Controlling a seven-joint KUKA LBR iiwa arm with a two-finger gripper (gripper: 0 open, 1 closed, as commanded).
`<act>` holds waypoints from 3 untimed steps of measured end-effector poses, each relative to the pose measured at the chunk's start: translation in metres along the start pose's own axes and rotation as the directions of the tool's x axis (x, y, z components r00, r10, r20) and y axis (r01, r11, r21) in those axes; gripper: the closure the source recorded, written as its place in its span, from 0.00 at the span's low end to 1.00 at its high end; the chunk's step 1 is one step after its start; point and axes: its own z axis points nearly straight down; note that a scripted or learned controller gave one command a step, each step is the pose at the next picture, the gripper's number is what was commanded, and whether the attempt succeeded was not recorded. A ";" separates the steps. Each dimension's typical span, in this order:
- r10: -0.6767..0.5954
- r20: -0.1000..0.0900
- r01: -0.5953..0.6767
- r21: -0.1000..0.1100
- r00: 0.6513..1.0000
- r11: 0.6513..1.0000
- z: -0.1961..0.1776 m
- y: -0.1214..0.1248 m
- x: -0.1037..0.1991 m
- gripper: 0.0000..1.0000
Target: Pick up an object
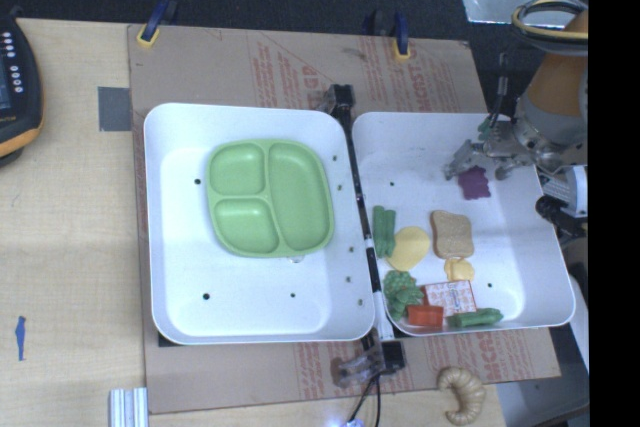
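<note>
Two shallow white bins sit side by side on a cardboard sheet (300,65) clamped to the wooden surface (60,245). The left bin (180,305) holds a light green divided plate (270,197) with three compartments, lying flat near the bin's middle. The right bin (540,285) holds a cluster of toy food toward its near side: a green pod-like piece (384,222) just beside a yellow rounded piece (409,247), a slice of brown bread (453,232), a small yellow chunk (459,269), a leafy green piece (402,290), a red piece (425,316), a red and white packet (451,295) and a long green vegetable (474,319) by the near wall. A small purple object (474,183), dark and blocky, lies apart from these in the far part of the right bin. The gripper (487,158) hangs just above it with its fingers spread apart, one on each side, not closed on it. Outside the bins, a tan croissant (463,391) rests on the cardboard.
</note>
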 end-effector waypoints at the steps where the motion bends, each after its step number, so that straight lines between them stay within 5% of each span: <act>1: 0.006 -0.001 -0.006 0.000 1.000 1.000 -0.105 -0.075 0.021 0.00; 3: -0.003 0.001 0.003 0.004 1.000 1.000 0.011 -0.003 0.001 0.00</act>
